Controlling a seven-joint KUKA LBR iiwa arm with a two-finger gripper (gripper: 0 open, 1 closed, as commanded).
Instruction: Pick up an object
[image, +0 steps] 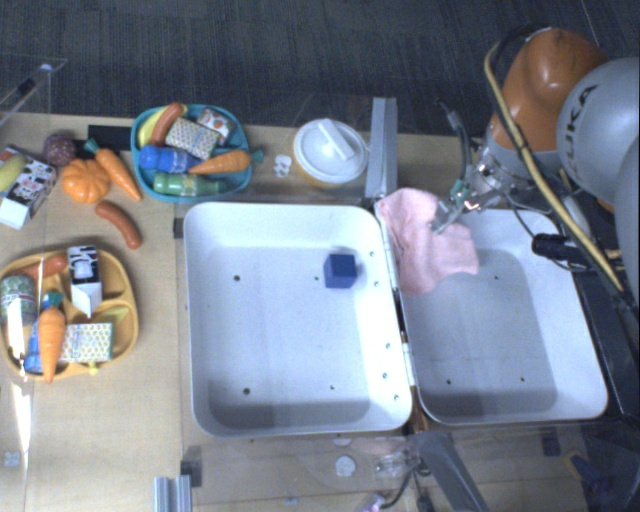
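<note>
Two white bins side by side; landmark taken as the left bin (290, 400).

Blue cube (341, 270) sits on the floor of the left bin, toward its upper right part, flat and apart from the walls.

Right bin (510, 390) touches the left bin's right rim. Pink cloth (430, 245) lies crumpled at the right bin's upper left corner, just right of the left bin's top right corner; part of it is draped over the rim between the two bins, the rest trails down onto the right bin's floor.

Gripper (447, 215) is right of the left bin's upper right corner, low over the pink cloth, its tip at the cloth's upper right edge. Whether it is open, closed or pinching the fabric: cannot tell, the tip is too small and cluttered with cables. Grey arm (600, 110) with orange band (540, 70) comes in from further right.

Beyond the left bin's top edge: a white lidded container (330, 152) near the top right corner; a blue bowl (152, 185) of toy food near the top left corner, holding a carrot and small packets.

Left of the left bin, on the bench (150, 400): toy pumpkin (83, 182), a loose carrot (122, 173), a sausage (118, 223), and lower down a yellow tray (125, 320) with a carrot and small cartons.
</note>
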